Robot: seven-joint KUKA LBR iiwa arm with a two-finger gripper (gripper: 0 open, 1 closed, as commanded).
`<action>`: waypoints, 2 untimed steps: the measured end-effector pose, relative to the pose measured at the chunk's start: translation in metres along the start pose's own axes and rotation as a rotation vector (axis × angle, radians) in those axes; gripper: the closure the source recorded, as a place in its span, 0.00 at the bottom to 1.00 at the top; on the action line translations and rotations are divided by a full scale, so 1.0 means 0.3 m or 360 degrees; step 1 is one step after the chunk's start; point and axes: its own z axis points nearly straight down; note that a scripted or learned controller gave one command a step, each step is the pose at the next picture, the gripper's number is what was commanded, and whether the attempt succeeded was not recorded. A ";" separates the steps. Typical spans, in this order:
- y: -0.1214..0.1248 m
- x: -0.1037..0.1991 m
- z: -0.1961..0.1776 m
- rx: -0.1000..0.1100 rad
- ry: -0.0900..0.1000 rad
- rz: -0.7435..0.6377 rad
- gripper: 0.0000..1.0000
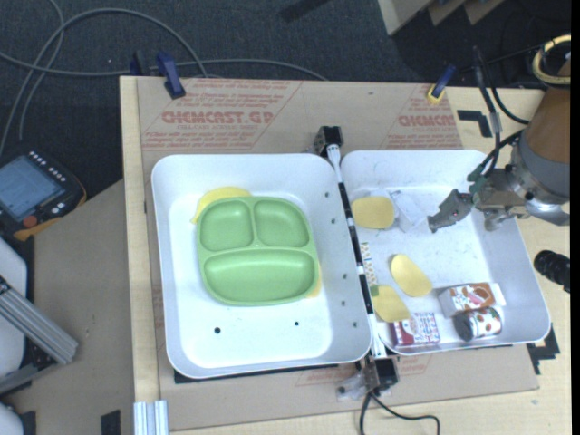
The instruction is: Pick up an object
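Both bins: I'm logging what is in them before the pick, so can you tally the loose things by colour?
Green: 1, the divided tray in the left bin.
Yellow: 4, one piece under the tray, three pieces in the right bin.
Red and white: 2, a packet and a can.
Total: 7.

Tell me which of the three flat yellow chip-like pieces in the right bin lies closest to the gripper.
The uppermost flat yellow piece, beside the divider, lies closest to the gripper; the other two yellow pieces lie lower, toward the bin's front.
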 end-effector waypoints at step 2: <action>0.091 0.026 0.420 0.0003 0.0002 0.0000 0.00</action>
